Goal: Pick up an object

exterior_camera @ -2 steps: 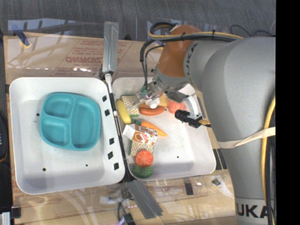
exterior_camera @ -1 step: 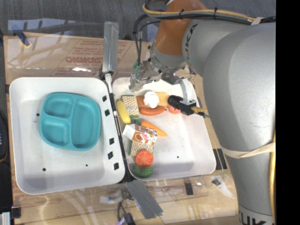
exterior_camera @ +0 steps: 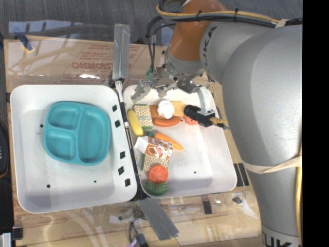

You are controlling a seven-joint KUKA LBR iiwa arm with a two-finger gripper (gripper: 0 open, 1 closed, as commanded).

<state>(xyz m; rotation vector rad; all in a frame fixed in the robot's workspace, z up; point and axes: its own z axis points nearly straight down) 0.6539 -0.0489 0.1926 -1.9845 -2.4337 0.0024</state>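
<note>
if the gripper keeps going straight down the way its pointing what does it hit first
Probably the white egg-shaped toy lying on the sausage at the far end of the right bin. The gripper hangs just above that cluster, though depth is hard to judge from this slanted view.

Both white bins (exterior_camera: 20,153) look like smooth, slightly glossy plastic; the teal divided plate (exterior_camera: 77,133) is matt plastic; the arm (exterior_camera: 262,86) has a satin grey shell.

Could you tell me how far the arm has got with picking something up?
Done: the gripper is down at the far end of the right white bin. In hand: nothing visibly. Left: grasping and lifting an item, perhaps the white egg-shaped toy or yellow toy banana.
</note>
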